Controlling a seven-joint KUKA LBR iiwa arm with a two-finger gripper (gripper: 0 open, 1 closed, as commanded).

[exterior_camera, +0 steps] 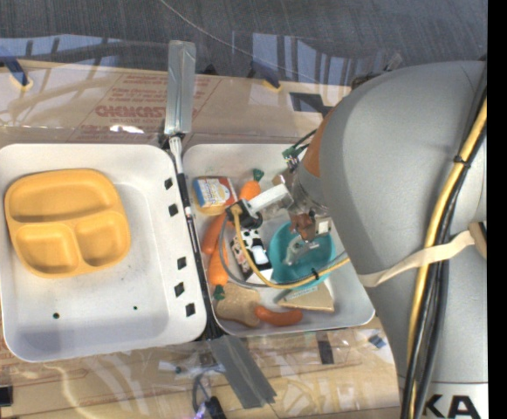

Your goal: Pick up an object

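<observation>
One camera looks down from above the bench (78, 382) at a slant, set far enough back to take in both white bins whole. The left bin (26, 321) lies toward the left of the frame and the right bin (358, 308) just right of centre, with dark floor along the top edge beyond the bench. The arm (401, 173) comes in from the right and stands much nearer the lens than the bins (its grey bulk looms large and covers the right bin's far right side). The bench's near edge runs along the bottom of the frame.
</observation>
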